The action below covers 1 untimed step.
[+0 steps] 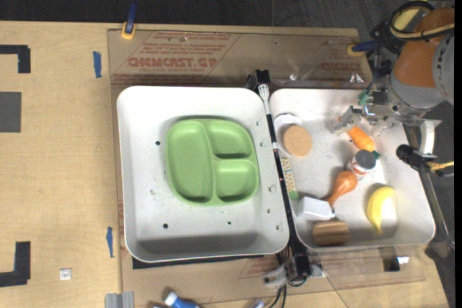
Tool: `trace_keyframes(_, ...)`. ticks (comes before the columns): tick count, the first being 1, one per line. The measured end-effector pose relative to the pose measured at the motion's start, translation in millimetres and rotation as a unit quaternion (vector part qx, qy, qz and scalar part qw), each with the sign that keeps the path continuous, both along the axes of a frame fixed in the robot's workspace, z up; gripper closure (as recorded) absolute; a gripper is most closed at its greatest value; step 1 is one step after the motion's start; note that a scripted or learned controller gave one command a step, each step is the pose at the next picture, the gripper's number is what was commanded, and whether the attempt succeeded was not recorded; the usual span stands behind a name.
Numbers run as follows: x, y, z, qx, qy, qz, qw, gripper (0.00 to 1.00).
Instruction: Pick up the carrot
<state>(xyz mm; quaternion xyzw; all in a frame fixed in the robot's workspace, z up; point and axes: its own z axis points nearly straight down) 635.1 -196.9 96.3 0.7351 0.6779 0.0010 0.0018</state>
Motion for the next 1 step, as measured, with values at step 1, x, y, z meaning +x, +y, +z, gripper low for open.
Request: trace_keyframes(1, 1.0, 0.5, 10.5, -0.0009, -0.001, 0.002, 1.0, 1.0)
